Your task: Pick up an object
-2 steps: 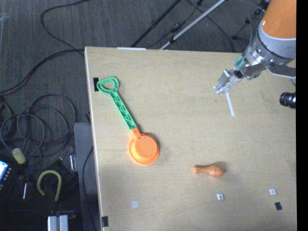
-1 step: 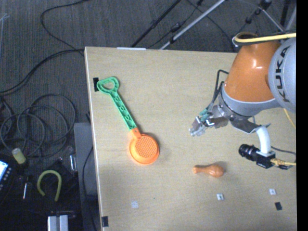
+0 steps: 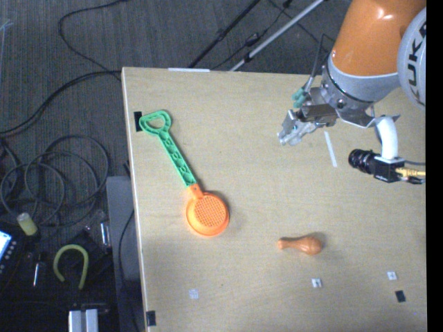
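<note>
Camera view, top-down at a slant: my two-finger gripper [image 3: 289, 135] hangs over the upper right part of the pale tan flat work surface [image 3: 242, 102], below my grey wrist and the orange band of my arm [image 3: 377, 26]. Can't tell whether it is released or clenched, the tip is too small and blurred; nothing visible in its grasp. Pickable things both lie on the surface, well apart from my gripper. Green-handled plastic strainer with an orange round mesh head [image 3: 187, 178] lies on the left side, on a diagonal: handle loop toward the upper left near the surface's left edge, orange head toward the lower right, about mid-height. Small orange-tan drumstick-shaped toy [image 3: 302, 244] lies lower, right of centre, on its side, thin end pointing left, fat end right; it is below my gripper and apart from the strainer head. Thin white stick [image 3: 331, 149] lies just right of and below my gripper. Black cylindrical fitting with a cable [image 3: 374, 163] sticks out near the right edge, under my wrist. Few small square markers [image 3: 316, 282] dot the lower right of the surface. Off the surface, dark floor with looped black cables [image 3: 55, 158] at left, plus a yellow-green U-shaped piece [image 3: 69, 258] at lower left.
</note>
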`<state>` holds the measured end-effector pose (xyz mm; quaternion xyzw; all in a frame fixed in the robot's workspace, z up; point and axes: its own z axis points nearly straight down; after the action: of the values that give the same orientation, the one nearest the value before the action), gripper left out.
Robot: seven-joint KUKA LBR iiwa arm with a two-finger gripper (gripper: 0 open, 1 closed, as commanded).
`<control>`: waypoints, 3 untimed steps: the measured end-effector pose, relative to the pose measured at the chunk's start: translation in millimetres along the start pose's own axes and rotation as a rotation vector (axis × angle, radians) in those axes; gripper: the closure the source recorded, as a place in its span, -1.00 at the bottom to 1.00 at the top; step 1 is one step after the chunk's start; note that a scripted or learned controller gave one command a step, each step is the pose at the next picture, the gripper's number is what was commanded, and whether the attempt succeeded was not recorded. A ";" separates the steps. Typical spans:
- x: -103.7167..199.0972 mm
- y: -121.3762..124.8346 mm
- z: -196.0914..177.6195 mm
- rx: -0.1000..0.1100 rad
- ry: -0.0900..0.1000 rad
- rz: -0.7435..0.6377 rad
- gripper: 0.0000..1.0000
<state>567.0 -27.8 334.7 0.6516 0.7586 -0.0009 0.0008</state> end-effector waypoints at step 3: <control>-0.1 1.3 -25.4 0.005 -0.005 -0.001 1.00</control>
<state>568.3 -27.7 360.1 0.6512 0.7589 -0.0046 0.0011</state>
